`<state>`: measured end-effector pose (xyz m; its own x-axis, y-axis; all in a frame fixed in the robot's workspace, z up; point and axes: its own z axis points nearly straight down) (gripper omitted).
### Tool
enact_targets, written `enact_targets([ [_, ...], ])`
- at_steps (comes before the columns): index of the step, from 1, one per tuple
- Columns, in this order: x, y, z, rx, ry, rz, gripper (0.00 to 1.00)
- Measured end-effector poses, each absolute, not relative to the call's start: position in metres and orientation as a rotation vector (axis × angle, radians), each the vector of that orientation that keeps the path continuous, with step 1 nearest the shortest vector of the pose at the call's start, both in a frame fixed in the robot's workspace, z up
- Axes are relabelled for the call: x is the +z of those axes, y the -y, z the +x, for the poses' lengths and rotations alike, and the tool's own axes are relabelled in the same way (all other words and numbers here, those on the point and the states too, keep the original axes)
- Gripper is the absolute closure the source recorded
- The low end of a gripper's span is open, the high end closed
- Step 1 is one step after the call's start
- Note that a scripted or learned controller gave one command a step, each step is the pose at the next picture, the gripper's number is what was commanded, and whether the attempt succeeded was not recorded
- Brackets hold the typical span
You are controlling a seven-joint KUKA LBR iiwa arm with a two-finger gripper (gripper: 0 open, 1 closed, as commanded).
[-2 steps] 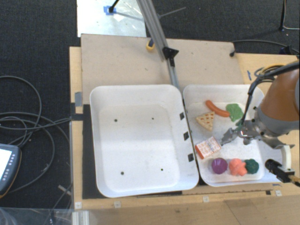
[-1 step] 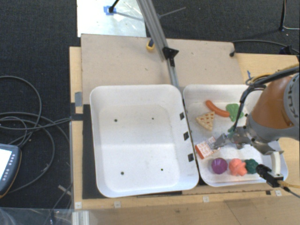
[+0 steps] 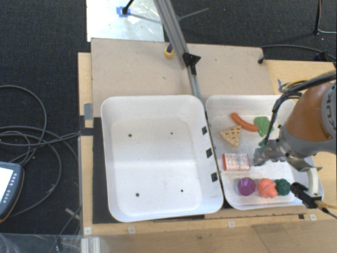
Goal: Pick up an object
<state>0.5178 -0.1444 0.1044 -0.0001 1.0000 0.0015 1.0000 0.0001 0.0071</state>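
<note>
While the left bin (image 3: 158, 157) sits beside it on the worktop (image 3: 137, 67), our arm (image 3: 310, 123) hangs over the right bin (image 3: 218, 107). Our hand (image 3: 261, 156) hovers just right of the pink block (image 3: 236, 162) (grip state: we cannot tell). Around it lie an orange sausage (image 3: 243, 121), cracker wedge (image 3: 231, 136), green leaf (image 3: 261, 124), purple ball (image 3: 246, 186), orange piece (image 3: 267, 188) and dark green piece (image 3: 283, 186).

You see the gripper (image 3: 261, 157) low in the right bin (image 3: 218, 107), just beside the pink box (image 3: 236, 162), purple piece (image 3: 246, 186) nearby, left bin (image 3: 113, 109) alongside.
</note>
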Motion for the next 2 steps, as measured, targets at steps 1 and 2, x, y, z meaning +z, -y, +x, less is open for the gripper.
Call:
enact_targets([
  [1, 0.157, 0.143, 0.51, 0.005, -2.222, 2.213, 1.0],
  [2, 0.213, 0.147, 0.522, 0.006, -2.222, 2.21, 1.0],
])
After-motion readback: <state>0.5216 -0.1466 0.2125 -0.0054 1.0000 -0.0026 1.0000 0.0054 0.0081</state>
